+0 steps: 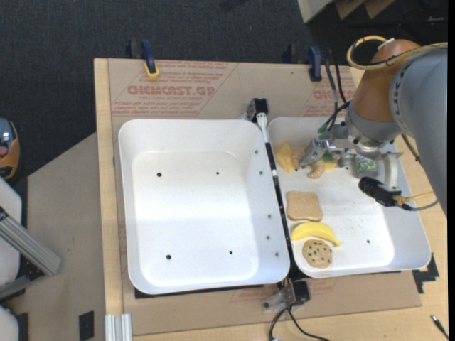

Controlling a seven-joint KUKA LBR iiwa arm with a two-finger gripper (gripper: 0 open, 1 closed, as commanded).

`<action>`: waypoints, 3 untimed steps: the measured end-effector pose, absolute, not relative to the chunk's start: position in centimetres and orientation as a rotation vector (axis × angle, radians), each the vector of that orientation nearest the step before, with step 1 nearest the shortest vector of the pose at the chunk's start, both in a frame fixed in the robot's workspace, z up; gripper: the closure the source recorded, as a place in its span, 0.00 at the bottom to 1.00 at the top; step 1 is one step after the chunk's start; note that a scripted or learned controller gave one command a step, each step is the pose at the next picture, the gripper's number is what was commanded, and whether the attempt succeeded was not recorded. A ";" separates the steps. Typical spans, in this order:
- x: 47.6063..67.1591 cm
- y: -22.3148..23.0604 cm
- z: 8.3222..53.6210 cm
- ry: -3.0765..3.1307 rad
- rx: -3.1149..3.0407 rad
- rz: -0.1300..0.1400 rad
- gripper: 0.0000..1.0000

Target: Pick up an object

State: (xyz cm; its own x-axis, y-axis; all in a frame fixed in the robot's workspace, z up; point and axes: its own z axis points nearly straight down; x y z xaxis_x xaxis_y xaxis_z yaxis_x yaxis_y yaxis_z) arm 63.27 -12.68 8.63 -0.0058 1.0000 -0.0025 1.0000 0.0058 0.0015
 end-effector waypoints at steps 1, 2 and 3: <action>66.6 -12.3 8.5 2.232 2.221 -0.012 0.00; 66.5 -12.2 9.6 2.229 2.226 -0.012 1.00; 66.8 -9.4 15.2 2.221 2.213 0.008 1.00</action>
